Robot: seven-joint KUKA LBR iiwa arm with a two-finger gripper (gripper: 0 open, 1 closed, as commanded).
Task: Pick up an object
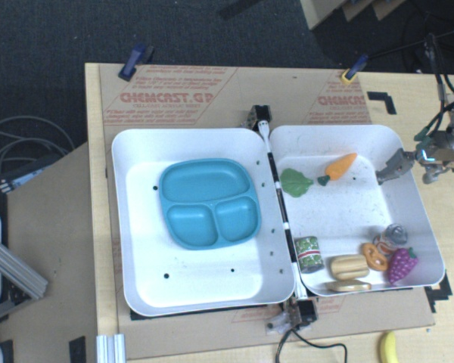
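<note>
The gripper (pixel 397 165) sits at the right bin's (pixel 340 138) three o'clock rim, small and blurred; whether its fingers are spread or pressed together cannot be told, and the arm behind it is cut off by the frame edge. Nothing shows between the fingers. In that bin, an orange carrot (pixel 339 166) lies near twelve o'clock beside a flat green leaf (pixel 295 181). Toward five o'clock cluster a knobbly purple grape bunch (pixel 401 264), a pretzel (pixel 377 255), a smooth tan bread roll (pixel 349 265) and a small can (pixel 309 253). The left bin (pixel 136 203) carries a glossy blue three-compartment plate (pixel 209 202). Cardboard covers the tabletop (pixel 181 89).
</note>
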